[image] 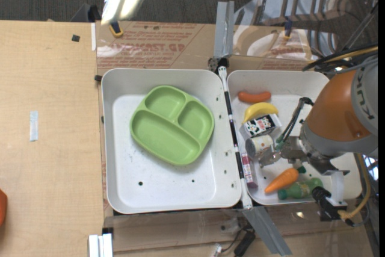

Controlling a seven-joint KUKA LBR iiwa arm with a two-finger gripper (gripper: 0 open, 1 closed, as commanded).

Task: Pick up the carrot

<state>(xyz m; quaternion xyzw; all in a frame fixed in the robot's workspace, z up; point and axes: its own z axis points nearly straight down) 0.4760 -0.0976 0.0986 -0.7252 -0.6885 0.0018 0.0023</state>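
The orange carrot [281,180] lies at a slant near the front of the right bin [313,82], its thick end pointing up and right. My gripper [272,154] hangs just above and to the left of the carrot, close to a small white can [258,144]. The view shows nothing held in it. The arm with its orange band [340,112] covers the right part of that bin.
A green bottle-like item [299,191] lies right beside the carrot. Behind them are a milk carton [260,125], a banana [260,110] and a red sausage [254,95]. The left bin [120,189] holds a green divided plate [172,124].
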